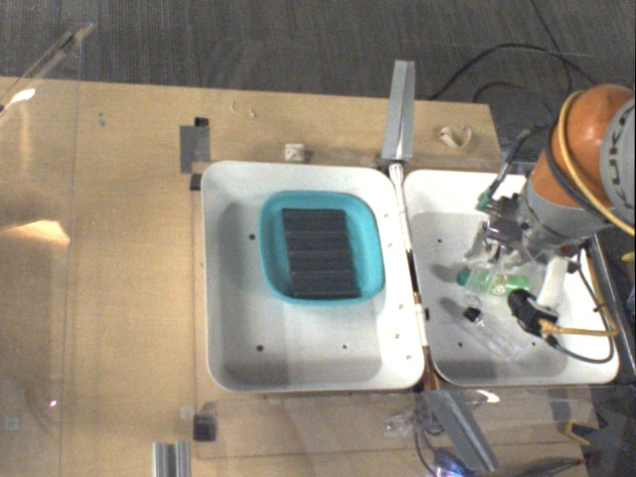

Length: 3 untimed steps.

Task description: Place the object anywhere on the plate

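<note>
A teal square plate (370,251) with a dark ribbed centre lies in the left bin (234,296), towards its back. A small green object (497,283) lies on the floor of the right bin (447,361), near its middle. My gripper (488,264) hangs low over the right bin, directly at the green object and partly covering it. Whether it touches or holds the object is not visible. The grey arm with its orange band (586,132) reaches in from the right.
A small black piece (471,314) sits on the right bin's floor just in front of the green object. Cables (556,334) trail from the wrist over the bin's right side. A raised divider (408,266) separates the two bins.
</note>
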Each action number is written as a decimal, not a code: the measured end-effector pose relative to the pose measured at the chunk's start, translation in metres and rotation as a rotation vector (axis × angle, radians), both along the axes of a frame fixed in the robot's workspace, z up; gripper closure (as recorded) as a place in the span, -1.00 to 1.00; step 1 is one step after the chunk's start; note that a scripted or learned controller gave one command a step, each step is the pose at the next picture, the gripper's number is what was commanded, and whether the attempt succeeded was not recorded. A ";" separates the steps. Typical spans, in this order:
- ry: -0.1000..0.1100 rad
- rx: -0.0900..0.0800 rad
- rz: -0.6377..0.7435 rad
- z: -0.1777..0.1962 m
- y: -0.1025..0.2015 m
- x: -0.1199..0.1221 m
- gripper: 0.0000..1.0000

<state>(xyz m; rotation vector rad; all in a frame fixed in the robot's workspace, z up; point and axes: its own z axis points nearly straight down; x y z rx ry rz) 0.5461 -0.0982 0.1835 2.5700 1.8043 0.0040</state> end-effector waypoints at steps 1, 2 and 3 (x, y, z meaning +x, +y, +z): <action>-0.002 0.000 0.095 0.002 0.063 0.030 1.00; -0.006 0.001 0.097 0.012 0.064 0.031 1.00; 0.000 -0.001 0.167 0.001 0.091 0.052 1.00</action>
